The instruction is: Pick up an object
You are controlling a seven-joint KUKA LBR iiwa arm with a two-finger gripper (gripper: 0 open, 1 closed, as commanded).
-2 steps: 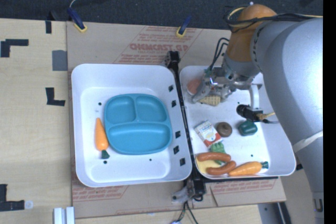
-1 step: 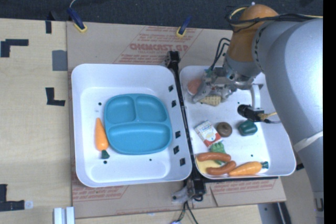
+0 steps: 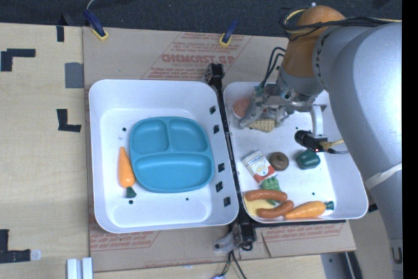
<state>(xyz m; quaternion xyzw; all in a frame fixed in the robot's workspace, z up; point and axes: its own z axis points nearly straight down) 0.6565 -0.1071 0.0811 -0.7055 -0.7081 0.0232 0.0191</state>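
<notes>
The big grey arm (image 3: 366, 95) comes in over the right bin (image 3: 346, 196), bent down so its wrist sits low at the bin's far left corner. That's probably on purpose, since a little cluster of stuff is jammed up there against the divider.

The left bin (image 3: 104, 140) has the blue plate (image 3: 171, 155) sitting flat in the middle, with a carrot (image 3: 125, 168) tucked just beside the plate's left edge. Neither is anywhere near the arm, so I'd guess they're not the target this time.

In the right bin, going by the plate as a landmark: the gripper (image 3: 264, 108) is down to the plate's upper right, just across the divider. Right under it there's a waffle-looking yellow piece (image 3: 264, 124) and a pinkish thing (image 3: 241, 106) next to it. The gripper looks to be touching or almost touching the waffle piece, but honestly I can't tell if it's spread or pinched, too much clutter and cabling there. So I wouldn't call it a grab.

Everything else in that bin is nearer the camera: a second carrot (image 3: 305, 210), a hot dog (image 3: 266, 200), a small carton (image 3: 257, 164), a green thing (image 3: 307, 159) and a brown round one (image 3: 279, 161).
</notes>
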